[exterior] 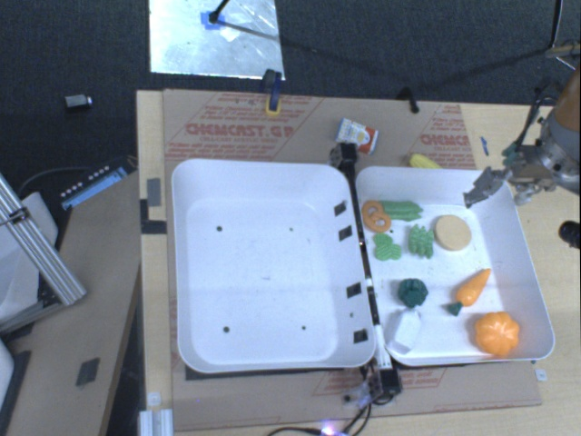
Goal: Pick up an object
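Hovering at the upper right corner of the right bin (531,271), the tool (508,184) hangs from the grey arm (561,143) that comes in from the right edge. One dark finger (481,187) juts out to the left over the bin's upper rim, and a second part shows further right, so the fingers look spread; nothing sits between them.

Every object to be picked lies in the right bin, apart from the tool. Near the top left of that bin an orange ring (374,214) touches a long green vegetable (399,210). Just below are two small green leafy pieces (388,248) (419,240), side by side. A round tan disc (453,232) lies to their right, nearest the tool. Lower down sits a dark green clump (412,291), with an orange carrot (472,288) tilted to its right. A white piece (407,330) rests near the bottom left corner, and an orange pumpkin (497,331) near the bottom right.

A left bin (191,271) adjoins the right one. On the worktop (300,125) behind the bins lie a yellow piece (423,162) just beyond the right bin's rim and a small white and orange packet (357,134).
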Controlling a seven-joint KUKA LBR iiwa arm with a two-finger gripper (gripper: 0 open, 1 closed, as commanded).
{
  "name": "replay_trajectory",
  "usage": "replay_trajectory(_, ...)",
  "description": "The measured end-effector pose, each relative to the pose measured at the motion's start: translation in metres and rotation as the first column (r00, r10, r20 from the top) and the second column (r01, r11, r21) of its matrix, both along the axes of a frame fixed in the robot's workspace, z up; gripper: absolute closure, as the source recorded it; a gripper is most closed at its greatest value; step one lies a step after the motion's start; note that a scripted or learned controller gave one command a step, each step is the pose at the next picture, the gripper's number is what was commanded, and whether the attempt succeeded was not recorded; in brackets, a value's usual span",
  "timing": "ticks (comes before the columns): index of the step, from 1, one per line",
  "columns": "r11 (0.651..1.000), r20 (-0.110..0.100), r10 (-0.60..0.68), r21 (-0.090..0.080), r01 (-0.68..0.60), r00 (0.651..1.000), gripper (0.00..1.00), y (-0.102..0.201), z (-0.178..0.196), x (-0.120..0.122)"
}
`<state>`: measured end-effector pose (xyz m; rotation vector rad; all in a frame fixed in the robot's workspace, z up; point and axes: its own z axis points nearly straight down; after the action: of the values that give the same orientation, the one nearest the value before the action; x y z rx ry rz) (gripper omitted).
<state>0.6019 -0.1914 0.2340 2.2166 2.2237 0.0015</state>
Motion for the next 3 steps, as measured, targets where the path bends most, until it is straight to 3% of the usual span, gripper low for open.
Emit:
replay_trajectory(1, 1.000, -0.008, -0.003, 0.002, 0.003, 1.000, 0.00, -0.015, -0.158, 0.000)
replay_trajectory(2, 1.000, -0.002, 0.005, 0.003, -0.005, 1.000, 0.00, 0.038, -0.150, -0.001)
replay_trajectory(3, 1.000, 0.002, 0.008, 0.003, -0.008, 1.000, 0.00, 0.112, -0.149, 0.025)
